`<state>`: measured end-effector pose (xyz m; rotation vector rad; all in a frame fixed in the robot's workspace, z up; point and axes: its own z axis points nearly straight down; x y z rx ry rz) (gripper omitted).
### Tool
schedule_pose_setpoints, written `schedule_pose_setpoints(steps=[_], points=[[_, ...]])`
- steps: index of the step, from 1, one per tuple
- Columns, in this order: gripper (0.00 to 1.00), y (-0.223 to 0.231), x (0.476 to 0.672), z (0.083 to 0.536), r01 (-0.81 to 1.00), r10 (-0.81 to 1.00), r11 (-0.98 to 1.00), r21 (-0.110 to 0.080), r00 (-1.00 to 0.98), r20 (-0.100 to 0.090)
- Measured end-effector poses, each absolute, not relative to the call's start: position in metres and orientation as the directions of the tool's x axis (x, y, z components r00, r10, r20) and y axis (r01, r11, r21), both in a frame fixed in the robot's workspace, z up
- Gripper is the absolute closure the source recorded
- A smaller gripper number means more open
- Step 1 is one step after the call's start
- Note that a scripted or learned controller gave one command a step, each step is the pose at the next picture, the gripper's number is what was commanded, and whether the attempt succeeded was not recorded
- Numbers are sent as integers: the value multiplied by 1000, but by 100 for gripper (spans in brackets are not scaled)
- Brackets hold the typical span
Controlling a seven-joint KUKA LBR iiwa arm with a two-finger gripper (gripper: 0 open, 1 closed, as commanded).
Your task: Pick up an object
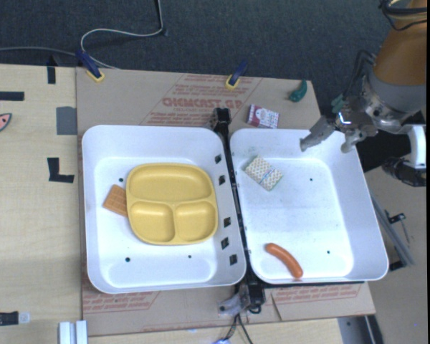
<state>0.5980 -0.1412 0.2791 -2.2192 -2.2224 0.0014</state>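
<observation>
Two white bins sat side by side on your table point(29, 213), and your end effector point(328, 136) hung over the upper right rim of the right bin point(358, 213), fingers spread apart and grasping nothing. One finger point(312, 138) slanted down toward the bin's back wall; the other point(350, 140) pointed at the right rim. Inside that bin, a small patterned packet point(264, 172) lay near the upper left corner, just below and left of the fingers, and an orange sausage-shaped toy point(284, 259) rested by the front wall, well apart from the arm. In the left bin point(100, 192), a yellow divided plate point(173, 202) filled the middle, with a tan waffle-like piece point(115, 201) tucked against its left edge, partly hidden under it. Behind the bins, on the cardboard sheet point(150, 99), you had a small red-and-white packet point(262, 116), a teal object point(298, 91), and two yellow-and-blue clamps point(92, 66) point(236, 78). Black clips point(229, 192) lined the seam between the bins.
</observation>
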Motion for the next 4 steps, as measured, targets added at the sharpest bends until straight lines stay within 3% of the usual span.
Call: schedule_pose_setpoints(steps=[1, 2, 4], points=[[0, -139, 623, 175, 1000, 1000, 1, -4, -1, 0], [0, -121, 671, 90, 1000, 1000, 2, 9, -2, -1], [0, -94, 605, 90, 1000, 1000, 0, 16, 0, -1]])
